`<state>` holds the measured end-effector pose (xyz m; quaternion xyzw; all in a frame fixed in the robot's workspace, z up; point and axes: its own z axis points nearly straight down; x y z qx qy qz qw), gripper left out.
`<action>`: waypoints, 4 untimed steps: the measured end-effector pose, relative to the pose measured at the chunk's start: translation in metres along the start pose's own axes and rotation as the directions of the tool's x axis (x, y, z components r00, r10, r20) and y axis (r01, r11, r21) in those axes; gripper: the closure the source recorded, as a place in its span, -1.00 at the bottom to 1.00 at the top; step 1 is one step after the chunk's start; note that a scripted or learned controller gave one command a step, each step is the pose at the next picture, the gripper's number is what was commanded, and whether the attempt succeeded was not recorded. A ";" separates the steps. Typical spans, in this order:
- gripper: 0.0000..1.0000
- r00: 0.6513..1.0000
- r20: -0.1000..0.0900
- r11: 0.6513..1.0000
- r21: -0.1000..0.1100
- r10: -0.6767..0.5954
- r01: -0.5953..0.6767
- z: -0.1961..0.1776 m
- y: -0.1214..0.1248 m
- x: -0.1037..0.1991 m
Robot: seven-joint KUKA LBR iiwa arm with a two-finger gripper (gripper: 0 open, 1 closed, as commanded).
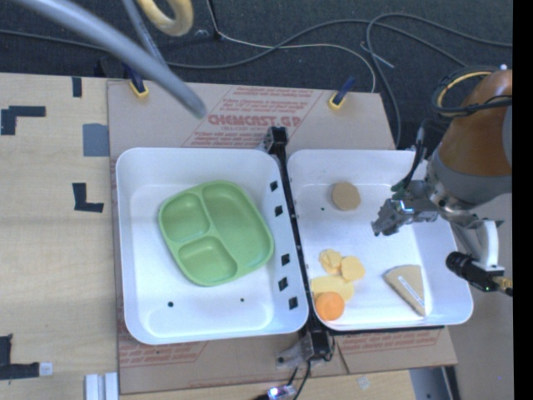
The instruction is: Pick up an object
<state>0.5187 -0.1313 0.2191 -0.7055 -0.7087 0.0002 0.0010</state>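
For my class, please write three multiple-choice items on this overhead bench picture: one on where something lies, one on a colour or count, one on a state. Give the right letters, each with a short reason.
1. Where does the green three-compartment plastic tray lie?
A. left white bin
B. right white bin
C. on the cardboard

2. What colour is the small ball by the yellow chip pieces?
A. blue
B. orange
C. black

3. How does the gripper stand relative to the round tan cookie?
A. clamped on it
B. apart from it, to its right
C. under it

Answers:
1 A: the tray rests in the left bin.
2 B: the ball is orange.
3 B: the gripper is apart from the cookie.
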 end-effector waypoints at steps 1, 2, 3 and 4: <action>1.00 1.000 0.000 1.000 -0.002 -0.002 0.002 -0.010 0.005 0.051; 1.00 1.000 0.000 1.000 0.001 -0.002 0.002 0.002 0.004 0.107; 1.00 1.000 0.000 1.000 0.002 -0.001 0.001 0.012 0.007 0.160; 1.00 1.000 0.000 1.000 0.000 -0.003 0.003 -0.001 0.003 0.215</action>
